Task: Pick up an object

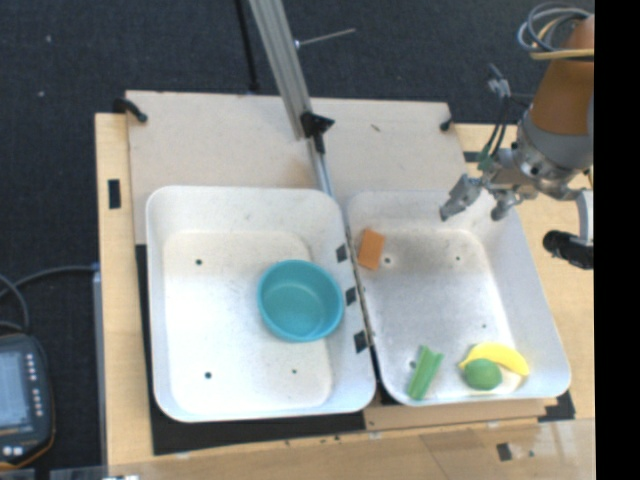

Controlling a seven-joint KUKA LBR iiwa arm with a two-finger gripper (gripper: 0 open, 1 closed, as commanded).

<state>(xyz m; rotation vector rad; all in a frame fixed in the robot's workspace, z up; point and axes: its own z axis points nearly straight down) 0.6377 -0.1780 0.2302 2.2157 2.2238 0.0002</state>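
My gripper (477, 203) hangs over the far right rim of the right bin (520, 268), its two fingers spread open with nothing between them. An orange block (370, 249) sits against that bin's left wall, well to the gripper's left. At the bin's near edge lie a green stick (424, 373), a green round fruit (482, 375) and a yellow banana-like piece (500, 357) touching it. A blue bowl (300, 301) stands upright in the left bin (190, 238).
A slanted metal post (285, 63) rises from the divide between the bins at the back. The tan bench top (220, 138) stretches behind both bins. A handheld pendant (20, 388) lies off the bench at the lower left.
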